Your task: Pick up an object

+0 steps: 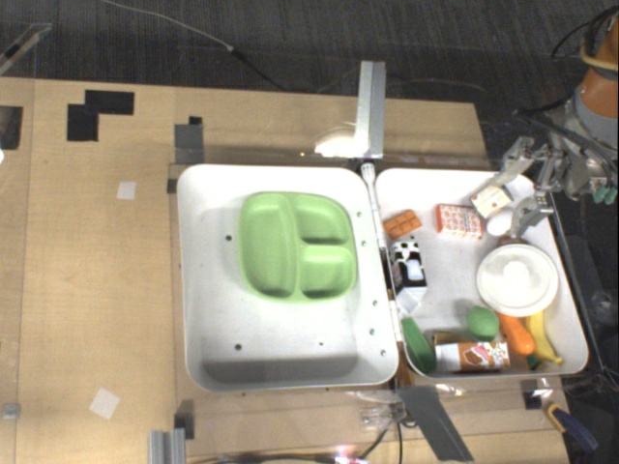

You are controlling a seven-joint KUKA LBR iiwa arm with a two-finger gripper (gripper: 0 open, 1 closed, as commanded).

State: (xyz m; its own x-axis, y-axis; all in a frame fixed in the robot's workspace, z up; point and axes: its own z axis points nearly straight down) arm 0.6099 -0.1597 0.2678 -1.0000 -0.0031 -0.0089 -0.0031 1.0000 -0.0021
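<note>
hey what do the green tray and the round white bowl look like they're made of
Green tray: likely moulded plastic, matte, judging by its uniform colour, soft rounded dividers and dull sheen. White bowl: probably plastic too, smooth and slightly glossy with a bright rim; ceramic can't be ruled out from this view.

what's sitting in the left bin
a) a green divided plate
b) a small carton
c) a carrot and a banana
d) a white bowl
a: the green divided plate lies alone in the left bin; the white bowl and the food items are in the right bin.
</note>
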